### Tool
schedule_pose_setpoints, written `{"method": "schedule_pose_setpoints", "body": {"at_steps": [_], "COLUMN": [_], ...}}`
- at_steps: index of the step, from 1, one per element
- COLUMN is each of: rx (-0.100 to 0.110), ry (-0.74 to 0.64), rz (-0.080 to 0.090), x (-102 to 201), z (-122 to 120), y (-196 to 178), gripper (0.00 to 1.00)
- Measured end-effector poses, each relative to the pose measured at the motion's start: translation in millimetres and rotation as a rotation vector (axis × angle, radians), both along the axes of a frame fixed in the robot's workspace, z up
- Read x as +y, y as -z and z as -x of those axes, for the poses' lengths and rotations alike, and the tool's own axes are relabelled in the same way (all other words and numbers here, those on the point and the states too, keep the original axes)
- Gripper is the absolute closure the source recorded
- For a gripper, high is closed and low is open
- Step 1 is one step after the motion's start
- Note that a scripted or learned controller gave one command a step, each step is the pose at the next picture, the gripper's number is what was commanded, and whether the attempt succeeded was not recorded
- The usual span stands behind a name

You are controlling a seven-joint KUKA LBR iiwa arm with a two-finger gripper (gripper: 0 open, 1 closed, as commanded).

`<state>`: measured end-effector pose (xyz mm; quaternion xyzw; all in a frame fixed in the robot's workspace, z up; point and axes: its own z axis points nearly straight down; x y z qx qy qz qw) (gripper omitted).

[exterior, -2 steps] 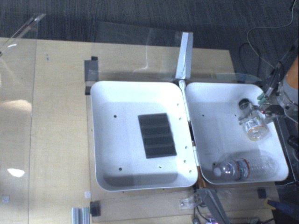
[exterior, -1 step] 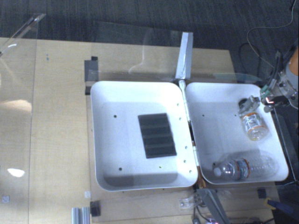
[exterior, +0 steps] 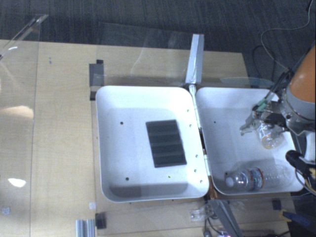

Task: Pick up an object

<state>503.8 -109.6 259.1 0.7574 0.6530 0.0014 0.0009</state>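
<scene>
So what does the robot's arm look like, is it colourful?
A bit! The arm is grey with a bright orange band above the wrist. At its end is a small metal gripper with greenish bits and thin dark cables running along it.

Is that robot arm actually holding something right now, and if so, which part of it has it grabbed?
It cannot be told. The tool sits right over a clear plastic cup in the right bin, but a grip isn't visible. The bottle lies untouched.

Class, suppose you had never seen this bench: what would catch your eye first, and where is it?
The black ribbed pad lying in the middle of the left bin stands out most. Next, the hand over the right bin, with a clear object beneath it, and a clear bottle lying along that bin's near edge.
</scene>
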Motion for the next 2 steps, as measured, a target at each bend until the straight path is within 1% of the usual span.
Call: {"method": "schedule_pose_setpoints", "body": {"at_steps": [1,2], "rx": [-0.005,-0.017], "ry": [-0.074,-0.085], "rz": [0.001,0.003], "x": [21,22], "z": [-8,11], "y": [168,169], "gripper": [0.0,0.0]}}
